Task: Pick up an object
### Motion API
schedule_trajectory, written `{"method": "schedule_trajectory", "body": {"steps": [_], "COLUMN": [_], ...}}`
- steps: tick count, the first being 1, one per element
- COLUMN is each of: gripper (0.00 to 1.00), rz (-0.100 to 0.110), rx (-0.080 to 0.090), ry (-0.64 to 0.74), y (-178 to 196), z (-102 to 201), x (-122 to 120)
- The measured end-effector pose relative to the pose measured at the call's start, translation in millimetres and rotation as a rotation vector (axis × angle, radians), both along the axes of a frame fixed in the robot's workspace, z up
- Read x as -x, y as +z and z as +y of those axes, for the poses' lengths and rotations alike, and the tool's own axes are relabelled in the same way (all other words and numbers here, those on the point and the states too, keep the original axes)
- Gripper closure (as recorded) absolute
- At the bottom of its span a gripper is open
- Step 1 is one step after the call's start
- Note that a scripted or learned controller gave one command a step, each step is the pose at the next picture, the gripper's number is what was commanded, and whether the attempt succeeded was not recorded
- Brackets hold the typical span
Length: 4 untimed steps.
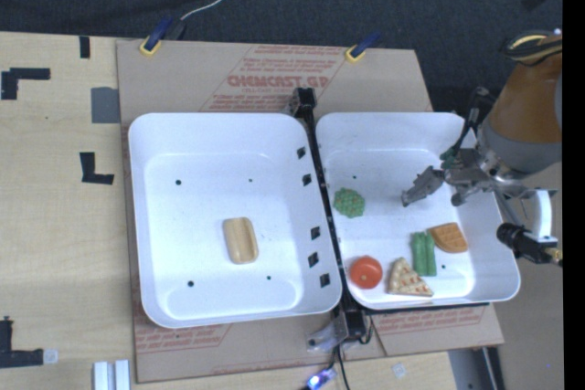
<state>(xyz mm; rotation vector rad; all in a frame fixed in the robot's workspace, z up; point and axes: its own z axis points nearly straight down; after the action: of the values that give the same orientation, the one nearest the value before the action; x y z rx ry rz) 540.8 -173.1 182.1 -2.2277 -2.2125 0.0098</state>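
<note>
End effector hovers in the right bin – grip state unclear, nothing seen held – broccoli at its nine o'clock, likely target.

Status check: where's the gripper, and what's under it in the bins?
Gripper over right white bin, nothing between its fingers. Nearest: green broccoli-like piece, orange wedge. Tan bread roll alone in left white bin.

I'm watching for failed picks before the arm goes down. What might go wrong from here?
The gripper hangs over bare floor of the right bin, so a straight descent would likely close on nothing. The green piece, orange piece and pizza slice lie crowded together; reaching for one may shove the others. The tomato could roll.
</note>
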Motion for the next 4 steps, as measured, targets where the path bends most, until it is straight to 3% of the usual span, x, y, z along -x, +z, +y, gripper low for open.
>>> {"method": "schedule_trajectory", "body": {"steps": [1, 2, 3, 4], "gripper": [1.0, 1.0, 1.0, 1.0], "rz": [-0.003, 0.001, -0.007, -0.001], "rx": [-0.003, -0.002, -0.003, -0.003], "ry": [0.007, 0.003, 0.01, 0.005], "y": [11, -45, -48, -41], "z": [5, -54, -50, -51], "x": [-2, 9, -34, 17]}}
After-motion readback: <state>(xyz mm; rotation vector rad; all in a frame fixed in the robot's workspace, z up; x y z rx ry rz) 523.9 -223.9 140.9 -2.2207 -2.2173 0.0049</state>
